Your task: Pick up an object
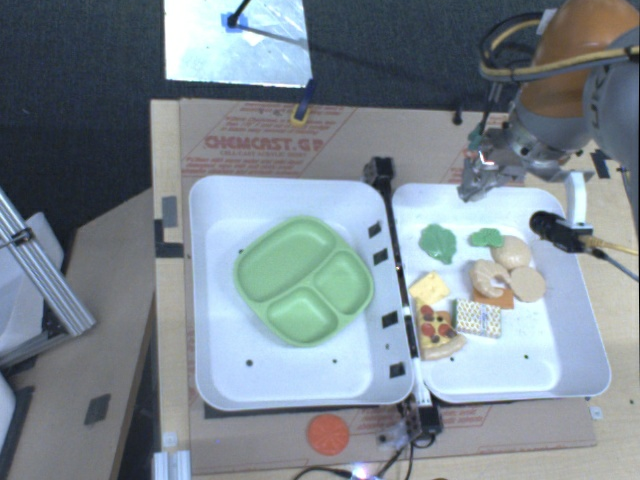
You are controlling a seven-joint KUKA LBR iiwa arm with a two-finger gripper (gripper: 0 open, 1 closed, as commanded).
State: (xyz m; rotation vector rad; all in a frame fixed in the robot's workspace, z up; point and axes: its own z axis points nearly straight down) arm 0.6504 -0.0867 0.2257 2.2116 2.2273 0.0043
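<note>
Your hand [478, 186] hovers at the right bin's [575, 368] twelve o'clock rim; you cannot tell its state. Toy foods cluster mid-bin, the green leaf [437, 242] nearest, likeliest for picking.

- Red print reading "CHEMCAST" followed by "G P", seen upside-down on the brown protective paper [275, 138] covering the board beneath the two bins.
- Smaller lines of print beside it are too blurred to read.

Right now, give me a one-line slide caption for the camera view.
Gripper hovers at the right bin's far edge above toy food; green divided plate sits in the left bin.
</note>
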